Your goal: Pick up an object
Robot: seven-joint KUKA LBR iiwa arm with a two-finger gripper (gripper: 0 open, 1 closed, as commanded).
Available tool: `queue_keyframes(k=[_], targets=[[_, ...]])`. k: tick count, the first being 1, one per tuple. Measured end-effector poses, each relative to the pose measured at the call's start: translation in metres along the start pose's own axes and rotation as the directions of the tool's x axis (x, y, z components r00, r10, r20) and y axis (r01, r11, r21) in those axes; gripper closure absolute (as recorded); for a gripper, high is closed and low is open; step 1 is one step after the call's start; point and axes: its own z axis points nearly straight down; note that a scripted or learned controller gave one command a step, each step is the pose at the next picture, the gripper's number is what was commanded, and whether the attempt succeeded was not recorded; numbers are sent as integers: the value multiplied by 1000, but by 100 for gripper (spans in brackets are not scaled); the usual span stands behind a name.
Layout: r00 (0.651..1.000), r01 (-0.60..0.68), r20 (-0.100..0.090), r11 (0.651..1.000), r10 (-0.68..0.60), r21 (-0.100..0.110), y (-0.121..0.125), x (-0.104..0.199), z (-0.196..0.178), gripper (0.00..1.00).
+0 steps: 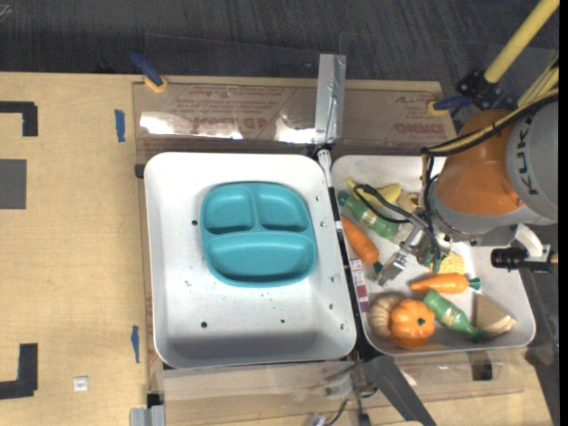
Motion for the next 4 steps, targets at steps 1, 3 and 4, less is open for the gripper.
queue_keyframes(k=[1,3,4], targets=[[999,48,1,999,-48,0,-5,-51,-60,0],[992,123,7,992,-123,2,-53,-77,-97,0],[992,128,0,992,-128,1,-79,-21,1,0]])
